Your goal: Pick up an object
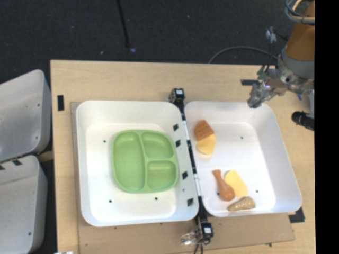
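Where the wooden bench (63,142) carries its two shallow white bins side by side, the left bin (90,205) holds a light green divided plate (144,161) with three compartments, lying flat near the middle of the bin floor and slightly turned. A row of small black clips (185,160) runs down the seam where the two bins meet. In the right bin (275,157), close to that seam and toward the far side, sits an orange-brown and pale yellow food piece (204,137), its brown part farther from the camera and its yellow part nearer. Toward the near side of the same bin lies a brown drumstick-shaped toy (222,185), touching a flat yellow piece (236,182) just to its right, and just beside them, nearest the bin's front wall, lies a speckled tan cone-shaped piece (241,204). The grey arm with its orange band (301,42) enters at the upper right, and the gripper (257,98) hangs over the far right corner of the right bin, at its rim, well apart from all the food pieces; nothing is seen between its fingers, and whether the jaws are apart or together cannot be told from this angle.
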